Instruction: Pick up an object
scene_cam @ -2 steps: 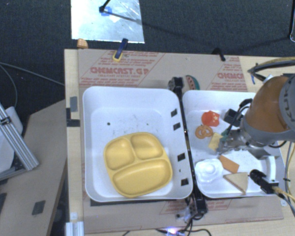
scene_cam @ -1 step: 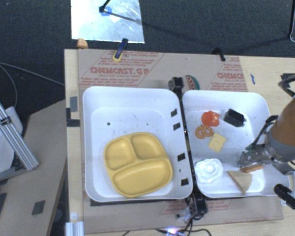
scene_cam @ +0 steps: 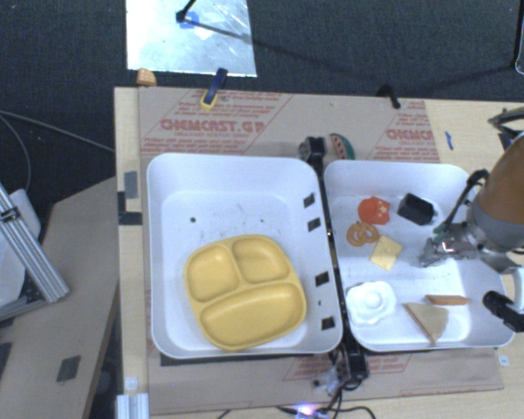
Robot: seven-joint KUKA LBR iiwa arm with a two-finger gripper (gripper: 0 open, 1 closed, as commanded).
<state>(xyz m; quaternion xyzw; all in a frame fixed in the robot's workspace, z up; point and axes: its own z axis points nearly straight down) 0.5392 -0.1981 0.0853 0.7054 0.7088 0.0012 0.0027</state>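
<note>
The right bin [scene_cam: 393, 171] holds several toy foods: a red tomato [scene_cam: 374, 209], an orange pretzel ring [scene_cam: 361, 233], a yellow cheese square [scene_cam: 386, 253], a white fried egg [scene_cam: 369, 301], a tan bread wedge [scene_cam: 429, 320] and a thin brown stick [scene_cam: 446, 300]. A small black block [scene_cam: 415, 208] lies near the bin's back. My gripper [scene_cam: 438, 250] hangs low over the right half of this bin, just right of the cheese and below the black block. Nothing visible is held in it.
The left bin [scene_cam: 236, 177] carries a yellow divided plate [scene_cam: 244, 291]. The arm [scene_cam: 511, 199] comes in over the right bin's right rim. Brown cardboard [scene_cam: 244, 125] lies under and behind both bins.
</note>
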